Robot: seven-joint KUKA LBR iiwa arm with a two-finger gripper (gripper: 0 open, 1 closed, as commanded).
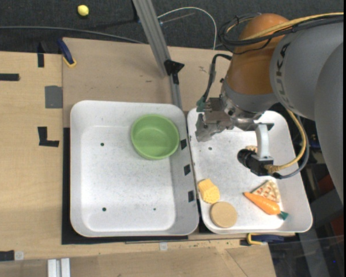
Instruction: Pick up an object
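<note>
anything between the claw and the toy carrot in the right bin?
Nothing visible. The claw is over the right bin's far left corner; the carrot lies near the front right, touching a pizza slice. Bare bin floor lies between them. The cracker and round cookie sit left of that line.

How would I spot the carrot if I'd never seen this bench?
Find the right-hand white bin, the one under the arm. In its near right corner lies the carrot, resting against a pizza-slice toy. It is the only long, orange, tapered piece; the biscuits nearby are round and tan.
</note>
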